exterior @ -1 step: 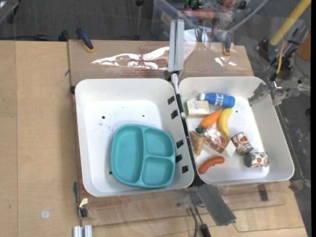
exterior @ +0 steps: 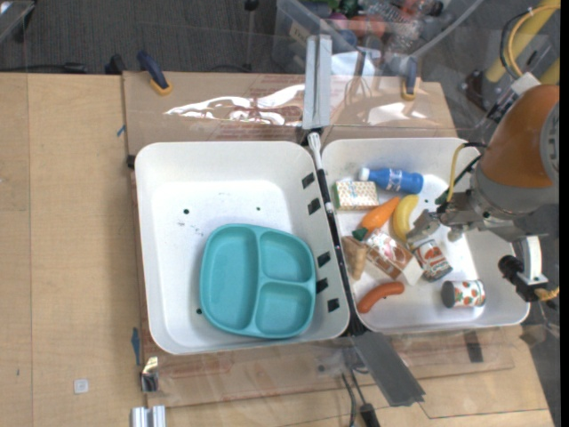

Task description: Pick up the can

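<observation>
A small can (exterior: 462, 294) with a red and white label lies on its side near the front right corner of the right bin (exterior: 498, 317). A second red-labelled tin or packet (exterior: 433, 260) lies a little left of it and further back. My gripper (exterior: 427, 235) hangs low in the right bin, just above that second item and next to a yellow banana (exterior: 404, 216). The can lies apart from the gripper, to its front right. Grey wrist and orange band (exterior: 524, 149) reach in from the right.
The right bin also holds a blue bottle (exterior: 396, 181), a small box (exterior: 356, 194), an orange carrot (exterior: 380, 214), a snack packet (exterior: 388, 253), a cone (exterior: 356, 256) and a red sausage (exterior: 380, 294). A teal divided plate (exterior: 258, 280) lies in the left bin (exterior: 169, 238).
</observation>
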{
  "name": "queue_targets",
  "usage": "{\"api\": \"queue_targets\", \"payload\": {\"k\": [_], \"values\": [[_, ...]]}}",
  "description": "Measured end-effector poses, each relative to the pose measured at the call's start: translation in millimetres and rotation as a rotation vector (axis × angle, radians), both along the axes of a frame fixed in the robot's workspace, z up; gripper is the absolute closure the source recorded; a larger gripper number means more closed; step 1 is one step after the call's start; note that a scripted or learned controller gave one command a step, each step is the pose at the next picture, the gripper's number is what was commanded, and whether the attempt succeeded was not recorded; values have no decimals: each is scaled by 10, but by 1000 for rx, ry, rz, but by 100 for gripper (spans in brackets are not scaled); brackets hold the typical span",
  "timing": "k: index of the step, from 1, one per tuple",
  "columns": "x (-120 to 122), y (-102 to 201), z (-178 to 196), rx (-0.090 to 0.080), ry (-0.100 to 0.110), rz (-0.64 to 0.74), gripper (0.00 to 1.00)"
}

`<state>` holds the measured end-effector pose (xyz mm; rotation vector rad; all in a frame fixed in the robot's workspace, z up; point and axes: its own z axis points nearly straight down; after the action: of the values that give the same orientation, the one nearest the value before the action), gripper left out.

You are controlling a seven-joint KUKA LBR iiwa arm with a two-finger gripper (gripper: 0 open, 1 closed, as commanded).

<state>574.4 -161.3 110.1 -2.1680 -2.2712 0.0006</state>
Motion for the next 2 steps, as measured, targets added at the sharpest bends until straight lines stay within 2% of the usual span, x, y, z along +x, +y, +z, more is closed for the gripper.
{"api": "queue_targets", "payload": {"k": [1,2], "values": [[-251,385,-188,-6,-18,-58,0],[-241,359,-79,-7,-23,-64,100]]}}
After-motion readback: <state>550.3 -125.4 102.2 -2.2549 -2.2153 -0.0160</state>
